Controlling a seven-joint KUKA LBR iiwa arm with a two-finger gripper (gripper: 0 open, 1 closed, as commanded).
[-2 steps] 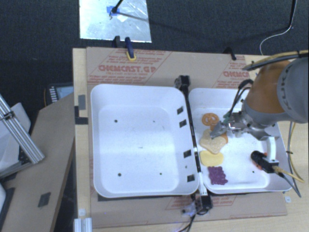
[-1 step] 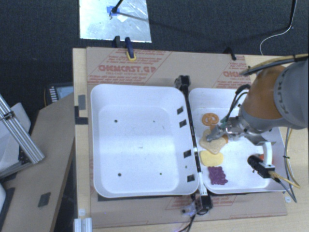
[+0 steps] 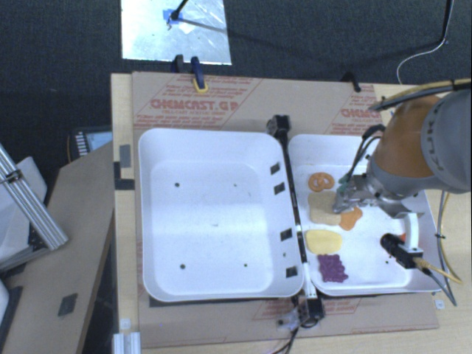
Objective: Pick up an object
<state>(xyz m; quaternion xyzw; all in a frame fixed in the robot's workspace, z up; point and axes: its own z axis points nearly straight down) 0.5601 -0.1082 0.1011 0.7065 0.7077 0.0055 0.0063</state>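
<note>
Two bins: left bin (image 3: 214,220) bare white floor, right bin (image 3: 369,271) holds all the pieces.
Arm (image 3: 420,146): I've got it low over the right bin, crowding that far side.
Gripper (image 3: 346,201): down among the pieces — spread or pinched, I cannot tell.
Progress: nothing visibly lifted; the pick is left to do.
Targets: tan slab (image 3: 321,211), yellow piece (image 3: 323,240), pretzel (image 3: 321,182), orange piece (image 3: 349,218) touching the gripper tip, grapes (image 3: 333,269).
Room: tight by the divider (image 3: 291,198) — freer toward the near wall.

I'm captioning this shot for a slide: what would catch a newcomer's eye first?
The grey arm with its orange band reaches into the right white bin, its pincer low among small food-like toys: an orange pretzel-shaped piece, a yellow oval piece and a purple grape-like cluster.
</note>
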